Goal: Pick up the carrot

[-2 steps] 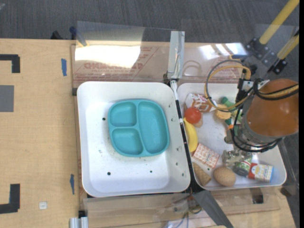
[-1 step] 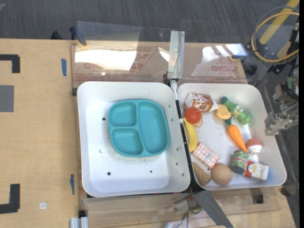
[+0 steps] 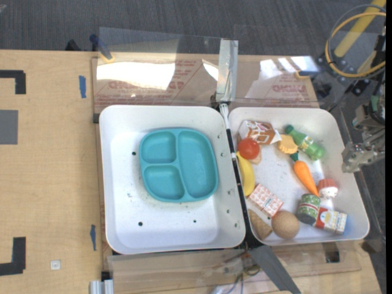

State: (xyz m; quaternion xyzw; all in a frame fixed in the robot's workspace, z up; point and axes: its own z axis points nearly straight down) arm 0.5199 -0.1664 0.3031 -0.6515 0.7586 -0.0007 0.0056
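Carrot [image 3: 304, 176] lies in the right bin [image 3: 349, 141], right-centre of the floor, slanted, thick end up-left and tip down-right. Not lifted; flat on the bin floor.

Pincer [image 3: 361, 155] sits just past the bin's right rim, outside the bin, well short of the carrot. Blurred metal against dark clutter: cannot tell how far apart it stands, and nothing visible in it.

Neighbours, tight:
- green bottle [image 3: 304, 143] just above the carrot's thick end, close or touching.
- yellow toy piece [image 3: 287, 145] up-left of that end.
- small white bottle with red cap [image 3: 329, 190] right at the carrot's tip.
- green-labelled can [image 3: 309, 210] just below the tip.
- juice carton [image 3: 334, 220] beside the can.
- tomato [image 3: 248, 148], banana [image 3: 246, 173], egg-like brown ball [image 3: 285, 224] further left, apart.

Left bin holds a teal divided plate [image 3: 179, 164]; not in play.

Risks, as judged:
- Descent near the tip likely clips the red-capped bottle or can; either may come up instead, or wedge the pincer off target.
- Tapered, smooth body: a grip near the thin end could squirt out.
- Closing along the carrot's length rather than across it would miss.
- Entry from the right crosses the rim; low approach could strike it.
- Mid-body, across the slant, looks the safest spot.
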